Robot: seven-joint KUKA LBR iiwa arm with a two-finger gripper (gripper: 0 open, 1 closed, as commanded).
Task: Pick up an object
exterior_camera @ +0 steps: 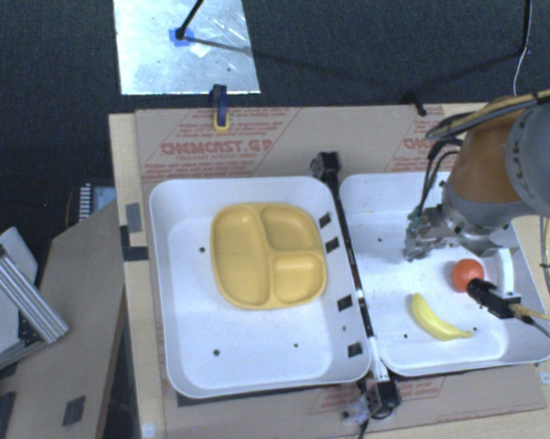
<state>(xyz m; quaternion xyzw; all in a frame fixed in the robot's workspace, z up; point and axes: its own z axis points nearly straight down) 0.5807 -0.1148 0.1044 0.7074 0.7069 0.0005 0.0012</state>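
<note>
The hand [421, 238] sits low inside the right bin [377, 197], in the bin's upper middle area, below the grey wrist and its orange band. The hand's opening cannot be determined at this resolution, and nothing is visible between its parts.

Spatial relation governing the next move:
- The banana [436, 318] lies on the right bin floor toward the near edge, below the hand in the camera view. It is apart from the hand, with bare bin floor between them.
- The banana's long axis runs diagonally, from upper left to lower right in the camera view, with a slight curve. A grasp across its narrow width appears to require the hand to close perpendicular to that diagonal.
- The orange ball [466, 273] rests to the right of the hand and above the banana's right end, near the bin's right wall. It looks nearer to the hand than the banana is. A black part of the arm's fittings lies just beside it.

Object count:
- Two white bins on the desk [250, 136].
- One yellow divided plate [265, 255], three compartments, in the left bin [182, 295].
- One banana and one orange ball in the right bin.

No object is lifted yet.
</note>
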